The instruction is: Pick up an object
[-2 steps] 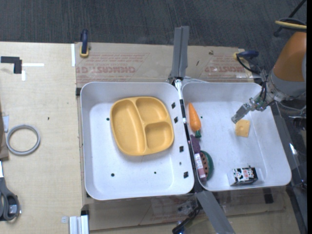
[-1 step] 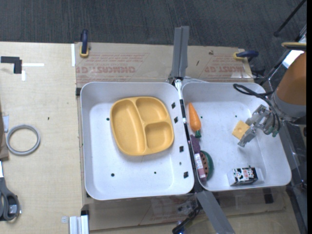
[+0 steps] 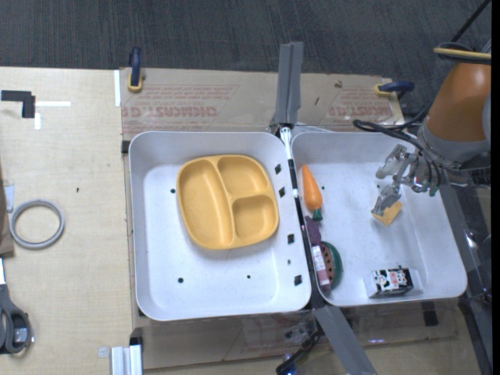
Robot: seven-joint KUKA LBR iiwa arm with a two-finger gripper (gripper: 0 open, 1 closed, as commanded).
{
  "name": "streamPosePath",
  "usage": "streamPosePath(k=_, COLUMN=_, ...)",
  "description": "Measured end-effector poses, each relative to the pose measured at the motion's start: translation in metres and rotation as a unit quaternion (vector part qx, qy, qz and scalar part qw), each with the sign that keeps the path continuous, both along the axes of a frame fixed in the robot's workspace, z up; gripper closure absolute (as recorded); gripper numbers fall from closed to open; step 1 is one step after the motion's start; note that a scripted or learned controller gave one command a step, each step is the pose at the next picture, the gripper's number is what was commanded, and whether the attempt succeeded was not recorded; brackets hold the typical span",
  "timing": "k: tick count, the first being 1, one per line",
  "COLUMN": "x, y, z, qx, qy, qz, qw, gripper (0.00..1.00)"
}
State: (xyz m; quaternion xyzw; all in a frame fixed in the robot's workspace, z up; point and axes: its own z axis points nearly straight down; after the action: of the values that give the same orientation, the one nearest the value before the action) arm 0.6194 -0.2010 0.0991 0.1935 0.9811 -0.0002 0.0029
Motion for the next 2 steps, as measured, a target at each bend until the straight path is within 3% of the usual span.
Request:
streamPosePath(k=1, x=0.002, y=0.000, z=0.011, qx=-0.0013, qy=-0.003, qz=0.001, qw=1.0000, gripper=1.00)
streamPosePath(k=2, x=-0.044, y=0.083, z=-0.008, qx=0.0013, qy=0.003, qz=-0.107, qw=0.9942, gripper=1.00)
